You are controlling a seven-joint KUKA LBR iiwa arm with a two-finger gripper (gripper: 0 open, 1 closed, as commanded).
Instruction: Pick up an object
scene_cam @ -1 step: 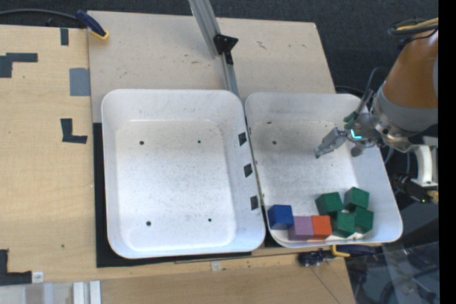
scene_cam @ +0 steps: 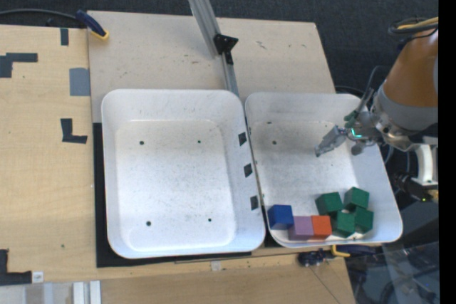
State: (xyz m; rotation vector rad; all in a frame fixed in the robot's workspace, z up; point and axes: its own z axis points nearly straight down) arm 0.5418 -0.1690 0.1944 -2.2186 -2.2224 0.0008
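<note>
Reaching looks like the step in hand; the hand [scene_cam: 329, 145] hangs over the right bin [scene_cam: 299, 114], nothing between its fingers, though how wide they stand I cannot tell. Blocks crowd that bin's near right corner: blue block [scene_cam: 281, 216], purple block [scene_cam: 303, 226], orange block [scene_cam: 321, 226], green blocks [scene_cam: 346, 209]; next it must travel nearer and descend. The left bin [scene_cam: 174, 171] sits beside it on the worktop [scene_cam: 142, 46].
</note>
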